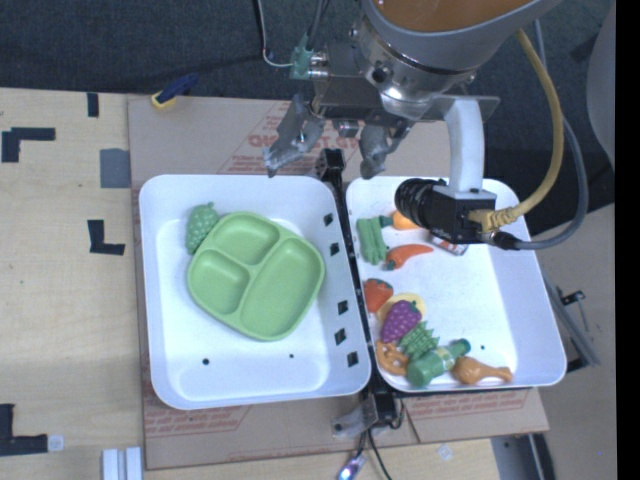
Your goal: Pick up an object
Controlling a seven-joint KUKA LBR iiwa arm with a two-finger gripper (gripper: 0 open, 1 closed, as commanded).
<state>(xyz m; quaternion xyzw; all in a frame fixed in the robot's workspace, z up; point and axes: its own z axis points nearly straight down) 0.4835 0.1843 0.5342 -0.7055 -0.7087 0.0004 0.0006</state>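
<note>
Spread fingers [283, 144] hang above the left bin's [160, 268] far rim.

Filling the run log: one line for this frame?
gripper: open, nothing held | above bins' far edge | green divided plate: left bin | toy food: right bin

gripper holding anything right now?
No. The gripper hangs open above the far rim between the bins, with nothing between its fingers.
</note>
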